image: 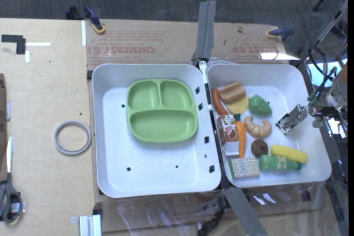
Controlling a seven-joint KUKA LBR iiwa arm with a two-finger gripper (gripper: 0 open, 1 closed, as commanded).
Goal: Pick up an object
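Fingers [290,120] of the gripper are seen low over the right bin [310,98], near its right wall; whether they are spread or closed cannot be told. Just beside them lie a croissant [258,128], broccoli [259,105] and corn [289,153].

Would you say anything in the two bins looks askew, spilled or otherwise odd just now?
Nothing stands out. The green plate lies flat in the left bin. The toy foods, like the corn and croissant, lie loosely crowded in the right bin; none spilled over.
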